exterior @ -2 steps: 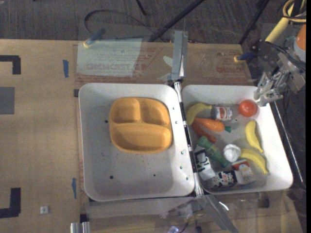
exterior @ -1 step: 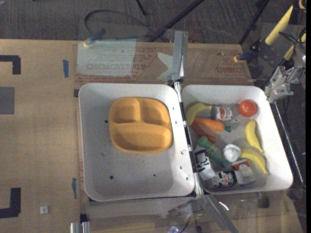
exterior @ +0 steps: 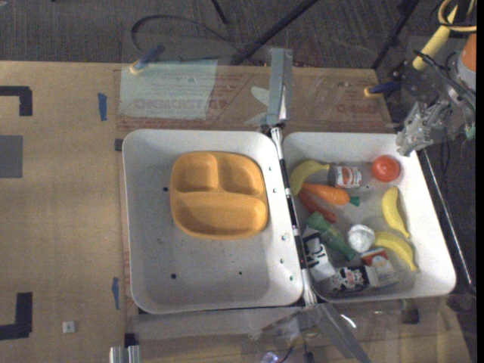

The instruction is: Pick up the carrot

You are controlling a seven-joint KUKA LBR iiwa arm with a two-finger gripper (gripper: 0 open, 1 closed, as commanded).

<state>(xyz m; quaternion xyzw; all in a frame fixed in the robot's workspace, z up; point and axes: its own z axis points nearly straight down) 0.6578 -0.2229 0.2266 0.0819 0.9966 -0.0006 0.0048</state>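
The carrot (exterior: 327,195) lies in the right bin (exterior: 439,237), in its upper-left part, with its thick orange end toward the bin's middle and its thin end pointing left toward the divider. A banana (exterior: 306,174) curves just above it, and a small jar (exterior: 346,176) with a red and white label sits just to its upper right. A red tomato (exterior: 386,169) rests farther right, near the bin's upper-right corner.

Two more bananas lie along the right side (one (exterior: 391,212) above the other (exterior: 398,249)). Below the carrot is a clutter of smaller things: a green bottle (exterior: 330,237), a white ball (exterior: 361,238), and cartons (exterior: 355,274) near the lower edge; their details are hard to make out.

The left bin (exterior: 144,225) holds an orange plate (exterior: 219,193) with three compartments, set in its upper half.

The gripper (exterior: 412,138) hangs at the upper-right corner of the right bin, over its rim, well apart from the carrot. How the jaws stand I cannot tell; they blur against the bench (exterior: 60,203) and the cables behind.
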